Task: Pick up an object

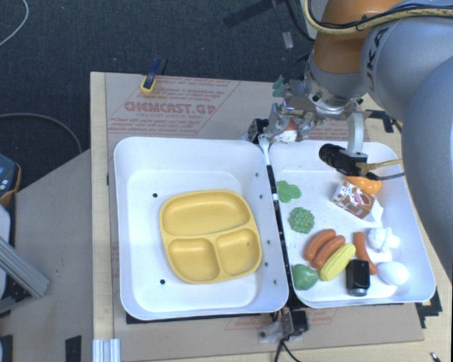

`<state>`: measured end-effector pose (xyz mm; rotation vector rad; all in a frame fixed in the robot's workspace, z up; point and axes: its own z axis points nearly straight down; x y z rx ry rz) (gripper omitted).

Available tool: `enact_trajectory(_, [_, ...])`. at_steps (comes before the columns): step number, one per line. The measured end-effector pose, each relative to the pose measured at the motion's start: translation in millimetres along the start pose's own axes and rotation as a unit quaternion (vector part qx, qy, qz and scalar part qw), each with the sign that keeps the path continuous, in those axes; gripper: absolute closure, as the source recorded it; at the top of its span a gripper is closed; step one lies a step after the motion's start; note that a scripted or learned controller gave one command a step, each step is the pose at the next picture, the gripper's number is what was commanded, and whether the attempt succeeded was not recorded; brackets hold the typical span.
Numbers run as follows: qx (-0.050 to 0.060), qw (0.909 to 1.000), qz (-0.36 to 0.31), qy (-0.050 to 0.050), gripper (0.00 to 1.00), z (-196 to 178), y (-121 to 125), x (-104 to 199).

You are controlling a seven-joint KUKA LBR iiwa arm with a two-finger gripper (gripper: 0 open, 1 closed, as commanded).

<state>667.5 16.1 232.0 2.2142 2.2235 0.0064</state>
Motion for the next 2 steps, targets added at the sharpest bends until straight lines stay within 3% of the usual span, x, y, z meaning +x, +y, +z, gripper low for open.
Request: enact_trajectory(2, [0.004,1.0,0.003,0.0,1.0,15,-8,-15])
